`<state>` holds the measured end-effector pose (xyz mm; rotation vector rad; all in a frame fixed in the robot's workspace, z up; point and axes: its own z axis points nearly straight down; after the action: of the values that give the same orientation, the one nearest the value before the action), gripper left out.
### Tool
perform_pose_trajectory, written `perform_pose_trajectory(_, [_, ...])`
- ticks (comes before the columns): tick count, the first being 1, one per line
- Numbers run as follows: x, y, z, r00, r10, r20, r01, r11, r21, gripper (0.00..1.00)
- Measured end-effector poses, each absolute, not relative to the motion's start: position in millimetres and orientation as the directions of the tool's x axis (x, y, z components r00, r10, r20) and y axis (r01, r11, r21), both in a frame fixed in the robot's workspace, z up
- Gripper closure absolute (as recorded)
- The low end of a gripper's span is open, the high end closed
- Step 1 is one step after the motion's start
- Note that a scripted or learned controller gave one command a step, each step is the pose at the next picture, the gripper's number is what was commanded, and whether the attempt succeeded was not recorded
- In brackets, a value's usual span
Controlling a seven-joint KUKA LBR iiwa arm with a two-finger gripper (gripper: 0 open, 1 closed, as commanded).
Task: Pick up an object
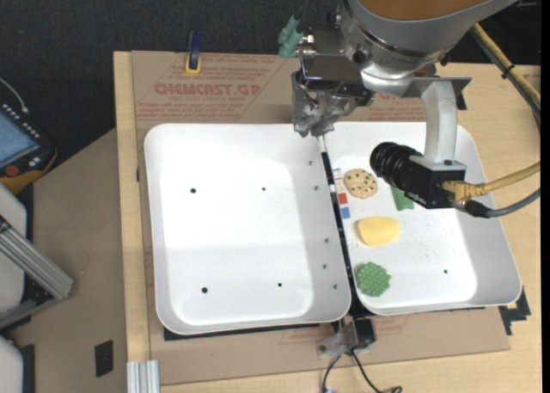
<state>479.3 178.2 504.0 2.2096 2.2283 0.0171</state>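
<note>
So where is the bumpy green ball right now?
The bumpy green ball lies in the right bin, near its front edge, just below the yellow lump and close to the wall between the two bins.

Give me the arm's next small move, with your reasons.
Probably shift the claw toward the near right and over the yellow piece before lowering. The claw sits at the far end of the seam between the bins, with nothing between its fingers, while the cookie, yellow piece and green ball all lie in the right bin.
</note>
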Motion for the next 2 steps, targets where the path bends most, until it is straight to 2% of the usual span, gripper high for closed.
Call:
perform_pose_trajectory(1, [479.7,174.9,510.1,-0.003,1.000,0.001,1.000,0.003,0.004,1.00])
perform_pose_trajectory(2, [479.4,192.4,536.6,-0.003,1.000,0.002,1.000,0.003,0.005,1.00])
